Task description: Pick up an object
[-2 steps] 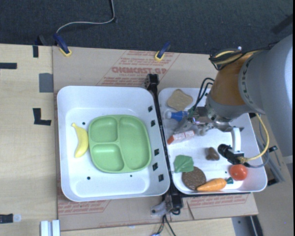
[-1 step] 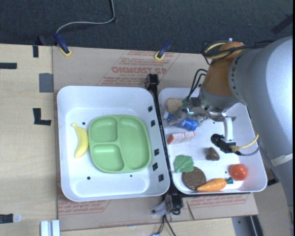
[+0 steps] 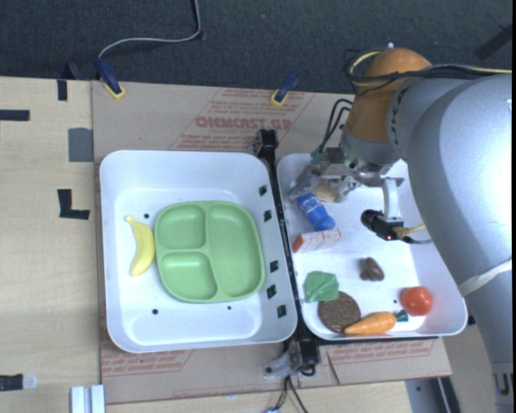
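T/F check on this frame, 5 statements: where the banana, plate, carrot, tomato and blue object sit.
1. The banana lies in the left bin. True.
2. The green divided plate is in the right bin. False: it is in the left bin, beside the banana.
3. The carrot lies near the right bin's front edge. True.
4. The tomato sits on the plate. False: it is in the right bin.
5. The blue object lies in the right bin. True.

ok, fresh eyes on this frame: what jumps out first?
The big grey arm with its orange band, filling the right side and reaching over the right bin. Next, the green divided plate in the left bin with a banana beside it, then the carrot and tomato at the right bin's near edge.
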You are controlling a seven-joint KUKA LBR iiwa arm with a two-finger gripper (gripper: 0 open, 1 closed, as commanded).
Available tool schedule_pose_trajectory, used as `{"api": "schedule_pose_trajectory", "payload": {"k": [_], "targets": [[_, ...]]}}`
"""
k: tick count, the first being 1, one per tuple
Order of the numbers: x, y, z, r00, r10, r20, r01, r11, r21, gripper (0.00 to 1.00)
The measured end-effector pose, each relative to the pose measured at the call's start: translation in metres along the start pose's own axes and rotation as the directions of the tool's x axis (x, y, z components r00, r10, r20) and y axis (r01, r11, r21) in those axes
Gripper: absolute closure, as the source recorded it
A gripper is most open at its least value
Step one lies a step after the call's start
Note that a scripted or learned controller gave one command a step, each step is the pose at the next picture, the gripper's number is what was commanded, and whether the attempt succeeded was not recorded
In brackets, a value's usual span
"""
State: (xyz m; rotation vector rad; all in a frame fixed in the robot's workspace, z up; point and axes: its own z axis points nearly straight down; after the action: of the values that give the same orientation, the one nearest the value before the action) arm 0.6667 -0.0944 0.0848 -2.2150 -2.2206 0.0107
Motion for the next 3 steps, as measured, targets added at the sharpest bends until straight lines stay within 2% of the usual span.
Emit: {"api": "schedule_pose_trajectory", "payload": {"k": [3], "targets": [[-0.0015, 0.0003, 0.0000, 1.000, 0.000, 0.000, 0.000, 1.000, 0.000, 0.00]]}}
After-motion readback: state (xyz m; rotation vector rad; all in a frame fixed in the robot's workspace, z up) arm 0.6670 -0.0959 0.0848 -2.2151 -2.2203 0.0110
